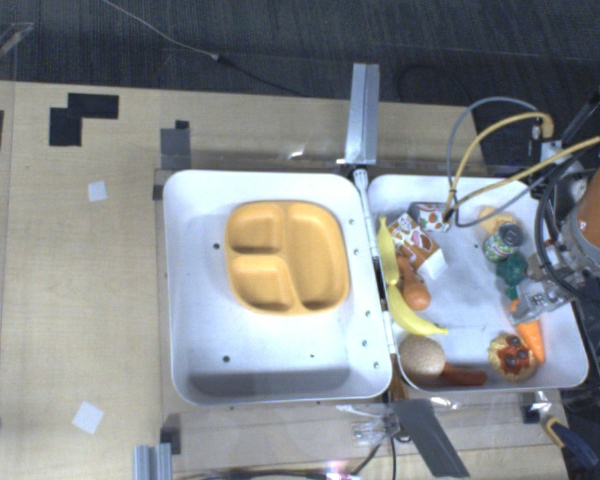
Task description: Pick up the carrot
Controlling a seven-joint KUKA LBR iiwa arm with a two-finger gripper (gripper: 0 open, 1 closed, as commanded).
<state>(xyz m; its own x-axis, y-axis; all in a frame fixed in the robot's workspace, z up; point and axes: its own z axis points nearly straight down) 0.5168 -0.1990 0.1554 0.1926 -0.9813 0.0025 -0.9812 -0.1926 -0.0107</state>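
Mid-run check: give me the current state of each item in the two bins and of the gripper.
Carrot: lying in the right bin, near its right wall, just under the gripper.
Gripper: low in the right bin above the carrot; grip unclear.
Banana: lying along the right bin's left wall.
Yellow tray: flat in the left bin, right side up.
Potato: resting at the right bin's front-left corner.

carrot (531,338) | orange, stubby | lying flat | R bin, near R wall, front-right area
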